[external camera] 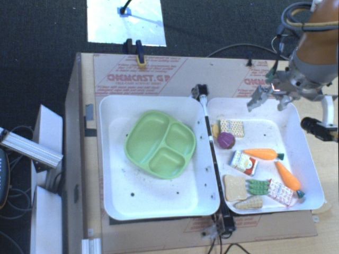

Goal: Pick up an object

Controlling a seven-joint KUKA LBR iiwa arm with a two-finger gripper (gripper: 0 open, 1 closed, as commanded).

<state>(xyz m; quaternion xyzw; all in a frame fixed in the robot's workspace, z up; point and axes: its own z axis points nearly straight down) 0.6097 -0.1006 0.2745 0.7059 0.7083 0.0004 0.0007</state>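
Spread apart and holding nothing, my claw [270, 100] hangs over the far rim of the right bin [310, 157], near its back corner. I judge that height sensible: from up here I can choose among the things below before committing. What I might pick lies in that bin: a cracker [232, 127] and a purple ball [226, 139] close to the divider, a small red and white packet [244, 162] in the middle, two carrots [260, 154] [287, 175] toward the outer side, and a slice of bread [233, 187], a green pod [257, 186] and a patterned wrapper [280, 191] crowded along the near edge. The carrots lie fairly clear of their neighbours, so either looks an easier grab than the packed near corner. In the left bin [119, 194] rests a green divided plate [160, 143], tilted slightly. Both bins sit on a worktop [159, 75] covered with printed brown board. Beyond it, dark carpet [42, 36] carries a pale square sheet [125, 15].
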